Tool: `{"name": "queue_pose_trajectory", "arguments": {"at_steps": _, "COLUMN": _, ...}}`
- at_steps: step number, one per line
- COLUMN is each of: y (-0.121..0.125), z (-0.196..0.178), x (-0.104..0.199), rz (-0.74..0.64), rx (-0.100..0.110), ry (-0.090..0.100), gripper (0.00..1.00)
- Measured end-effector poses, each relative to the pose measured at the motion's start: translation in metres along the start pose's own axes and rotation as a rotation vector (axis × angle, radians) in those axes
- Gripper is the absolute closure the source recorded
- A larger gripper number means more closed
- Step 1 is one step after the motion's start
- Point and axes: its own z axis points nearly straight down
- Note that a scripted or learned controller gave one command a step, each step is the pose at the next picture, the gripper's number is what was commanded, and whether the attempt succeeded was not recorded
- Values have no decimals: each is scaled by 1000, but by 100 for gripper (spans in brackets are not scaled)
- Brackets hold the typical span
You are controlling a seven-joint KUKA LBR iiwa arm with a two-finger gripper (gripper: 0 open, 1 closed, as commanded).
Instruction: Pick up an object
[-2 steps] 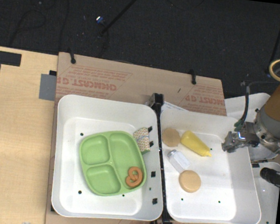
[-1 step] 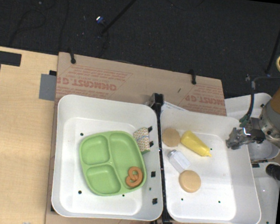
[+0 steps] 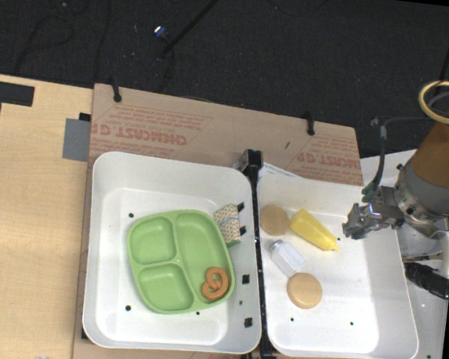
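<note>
Gripper (image 3: pixel 356 222) poised over the right bin (image 3: pixel 368 333), near its far edge.
Grip state unreadable; yellow block (image 3: pixel 314 230) just beside it, bare floor nearer the camera.

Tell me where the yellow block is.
The yellow block lies in the right bin, near its far edge, between the tan disc and the gripper.

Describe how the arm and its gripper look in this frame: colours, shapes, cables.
The arm is a thick rounded column, orange-brown above and grey at the wrist, with a yellowish ring at its top. The gripper is a small grey and silver metal assembly with darker parts. Thin black cables loop along the wrist and trail beside the right bin. No markings are legible at this size.
</note>
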Motion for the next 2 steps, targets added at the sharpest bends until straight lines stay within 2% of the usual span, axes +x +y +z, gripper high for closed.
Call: {"name": "queue_pose_trajectory", "arguments": {"at_steps": 2, "y": -15, "z": 12, "x": 110, "rz": 0, "rx": 3, "ry": 0, "gripper": 100}}
